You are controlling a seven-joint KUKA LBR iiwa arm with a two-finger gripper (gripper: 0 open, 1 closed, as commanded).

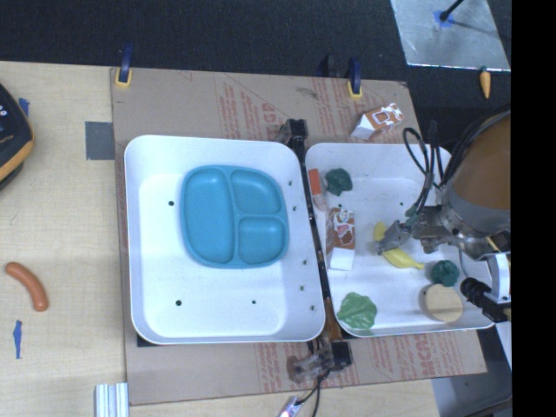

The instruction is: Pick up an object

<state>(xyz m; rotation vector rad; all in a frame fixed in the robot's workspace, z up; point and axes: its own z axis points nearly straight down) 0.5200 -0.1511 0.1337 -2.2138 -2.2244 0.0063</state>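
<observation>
Pale wooden surface (61, 224) spanning the frame, overlaid at centre by a brown cardboard sheet (217, 102) held by clips along its upper edge. On the sheet, two shallow white plastic bins side by side: the left bin (152, 233) carries a light blue three-compartment plastic plate (233, 215) in its upper middle; the right bin (373, 168) carries the small objects. The grey arm with an orange band (482, 176) enters from the right edge of the frame, black cables looping above its wrist; the gripper (401, 235) is low over the middle of the right bin. Whether the fingers are open or closed cannot be told, and nothing is visibly held between them. Just below the gripper, touching or nearly touching it, lies a yellow banana-shaped toy (401, 258). Along the right bin's left wall stands a brown-and-white printed carton (340, 235). At the bin's lower left, a green leafy toy (357, 310); at its lower right, a tan round block (441, 302) with a dark teal lump (445, 272) just above it. A dark green lump (337, 180) lies at the bin's upper left. Outside the bins: a small orange-and-white carton (379, 121) on the cardboard above the right bin, and an orange toy sausage (28, 285) at the left of the frame.
</observation>
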